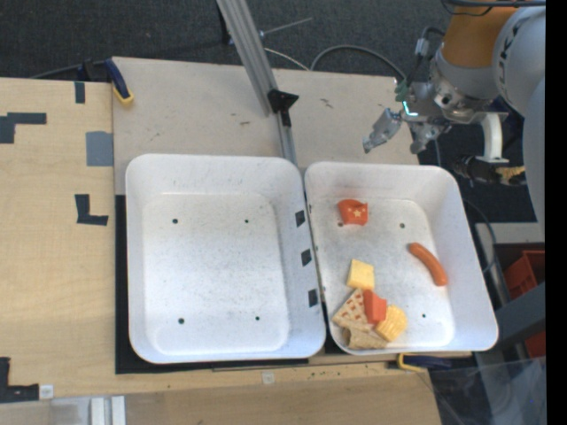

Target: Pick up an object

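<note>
The right bin holds several toy food pieces. A red tomato-like piece lies near its far left. An orange sausage lies toward the right wall. At the near edge a yellow block, a tan waffle piece, a small red piece and a yellow-orange piece crowd together. My gripper hangs beyond the bin's far rim, high up and apart from all of them. Its fingers are spread open with nothing between them.
The left bin stands beside the right one, their rims meeting at the centre. A slanted metal post rises behind the bins. Cables trail on the bench at the back, and a blue and yellow clamp sits far left.
</note>
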